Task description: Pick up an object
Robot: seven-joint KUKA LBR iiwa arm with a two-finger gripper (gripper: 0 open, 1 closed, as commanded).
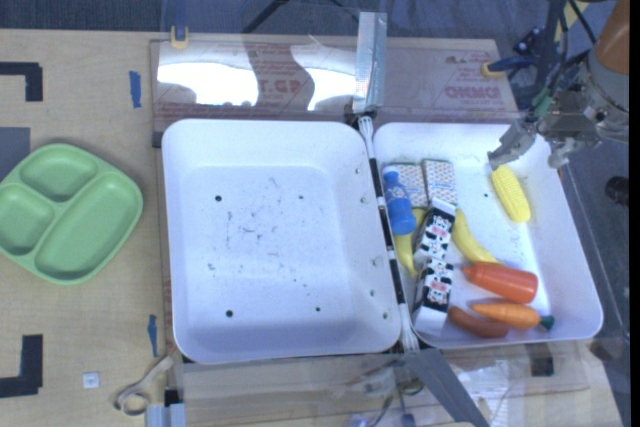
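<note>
A wooden tabletop (pixel 80 65) carries two shallow white bins side by side, seen from above at a slant. The right bin (pixel 580 275) serves as the landmark here.

The robot's hand (pixel 532 147) hangs over the upper right part of the right bin, reaching in from the right edge. Two grey fingers spread apart: one finger (pixel 508 145) angles toward the bin's middle, the other sits nearer the bin's right wall. Nothing lies between them, so the hand is open and grips nothing.

Just below the hand, inside the right bin, lies a yellow corn cob (pixel 511 192), close to the lower fingertip; whether they touch cannot be told. Lower in the same bin a banana (pixel 464 237) curves downward. Below it rests an orange bottle-like object (pixel 500 281), and beneath that a carrot (pixel 510 315) beside a brown sausage-like piece (pixel 472 321) near the bin's bottom edge. Along the bin's left wall stand a blue bottle (pixel 397 203), a black and white patterned box (pixel 437 255), and two small packets (pixel 427 180) above it.

The left bin (pixel 200 155) touches the right bin's left side. Well to the left of both bins, a green divided plate (pixel 65 213) rests on the tabletop.
</note>
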